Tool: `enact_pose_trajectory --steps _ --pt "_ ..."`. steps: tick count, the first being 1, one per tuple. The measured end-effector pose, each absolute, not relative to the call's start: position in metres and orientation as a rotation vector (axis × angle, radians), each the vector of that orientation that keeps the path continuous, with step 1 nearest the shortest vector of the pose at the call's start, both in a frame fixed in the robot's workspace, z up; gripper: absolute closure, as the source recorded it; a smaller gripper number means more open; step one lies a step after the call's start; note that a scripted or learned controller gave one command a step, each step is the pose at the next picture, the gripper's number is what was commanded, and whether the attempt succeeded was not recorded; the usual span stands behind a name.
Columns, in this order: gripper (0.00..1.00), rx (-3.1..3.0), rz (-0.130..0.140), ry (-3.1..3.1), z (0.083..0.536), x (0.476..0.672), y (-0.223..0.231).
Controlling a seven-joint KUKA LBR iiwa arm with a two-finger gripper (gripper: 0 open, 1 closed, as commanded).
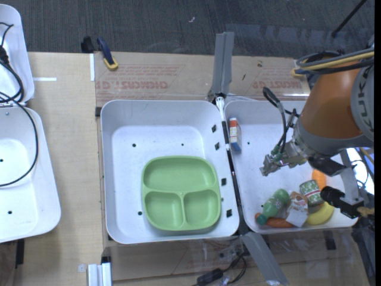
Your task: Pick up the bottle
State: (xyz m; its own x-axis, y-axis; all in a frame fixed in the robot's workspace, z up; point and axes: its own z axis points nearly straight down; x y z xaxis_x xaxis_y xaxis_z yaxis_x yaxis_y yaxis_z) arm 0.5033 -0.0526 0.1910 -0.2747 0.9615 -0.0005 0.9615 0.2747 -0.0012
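Camera view has the end effector (269, 165) hanging over the middle of the right bin (256, 130), nothing between its fingers as far as I can see, and I can't tell how wide they're set. The bottle (274, 205) lies on its side just below it, near the bin's front edge, green with a label too small to read, touching a carrot (275, 223) and close to a can (309, 190) and banana (321, 214). Left bin (119, 159) holds a green divided plate (181, 193). Mirrored red print on the surface (59, 100) isn't legible.
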Motion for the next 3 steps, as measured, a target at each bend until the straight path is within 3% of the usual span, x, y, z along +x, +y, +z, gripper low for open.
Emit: enact_pose_trajectory --steps 1,2,3 --pt "0.0 -1.892 0.002 -2.508 0.191 0.503 -0.053" --pt "0.0 -1.901 0.004 -2.499 0.191 0.477 -0.083" --pt "0.0 -1.803 0.002 -2.571 0.091 0.477 -0.126"
